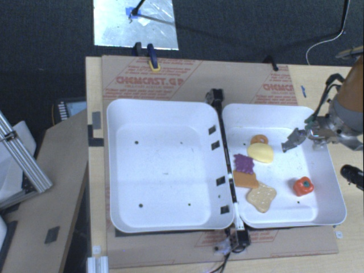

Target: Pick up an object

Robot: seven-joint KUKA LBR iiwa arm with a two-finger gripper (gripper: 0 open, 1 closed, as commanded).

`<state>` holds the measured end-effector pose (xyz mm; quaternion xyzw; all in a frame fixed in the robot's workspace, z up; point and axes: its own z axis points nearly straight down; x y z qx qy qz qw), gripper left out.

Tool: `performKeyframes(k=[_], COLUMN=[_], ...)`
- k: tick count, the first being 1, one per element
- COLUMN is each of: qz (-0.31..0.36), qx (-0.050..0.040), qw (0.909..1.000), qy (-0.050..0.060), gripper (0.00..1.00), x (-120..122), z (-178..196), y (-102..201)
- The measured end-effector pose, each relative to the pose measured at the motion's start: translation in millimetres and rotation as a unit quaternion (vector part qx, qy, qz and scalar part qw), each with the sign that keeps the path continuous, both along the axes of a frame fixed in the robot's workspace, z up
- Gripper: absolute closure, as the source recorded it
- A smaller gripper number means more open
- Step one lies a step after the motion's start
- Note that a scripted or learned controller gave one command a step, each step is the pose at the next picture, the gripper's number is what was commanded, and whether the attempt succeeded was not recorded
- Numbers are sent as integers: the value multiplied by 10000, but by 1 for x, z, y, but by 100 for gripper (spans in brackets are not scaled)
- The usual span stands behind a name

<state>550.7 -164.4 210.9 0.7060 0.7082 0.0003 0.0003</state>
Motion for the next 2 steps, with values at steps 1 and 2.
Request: performKeyframes(k=[1, 2], qz=[39, -26], qx=[-13, -12], qw=[10000, 10000], qy=[-84, -25], gripper=[0, 0], x=[73, 22], z=[100, 133], y=[37, 8])
